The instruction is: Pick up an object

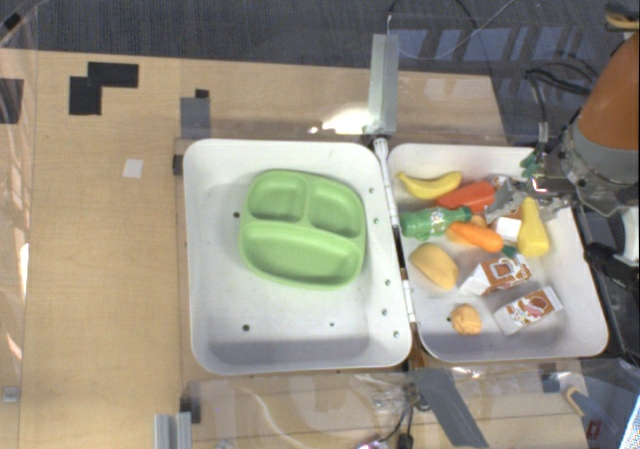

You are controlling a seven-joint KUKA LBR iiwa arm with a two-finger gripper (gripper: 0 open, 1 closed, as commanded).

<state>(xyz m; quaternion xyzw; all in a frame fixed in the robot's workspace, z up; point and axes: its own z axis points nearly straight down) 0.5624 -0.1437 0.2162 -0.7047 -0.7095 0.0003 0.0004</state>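
Camera view: arm reaches in from the right, claw (520,192) low over the top of the right bin (590,337), among the toy food. Can't tell whether it grips anything; metal parts blur into the clutter.

Nearest candidates: yellow corn (533,228) just beside the claw, red pepper (466,196) and carrot (476,236) to its left. Banana (430,184), green bottle (432,224), potato (436,266), two cartons (527,309) and a small bun (465,318) lie further off.

Items are piled close, so a clean single grab looks tricky.

Left bin (210,337) carries a green divided plate (301,228), likely the drop target. Both bins sit flat on the tabletop (100,237).
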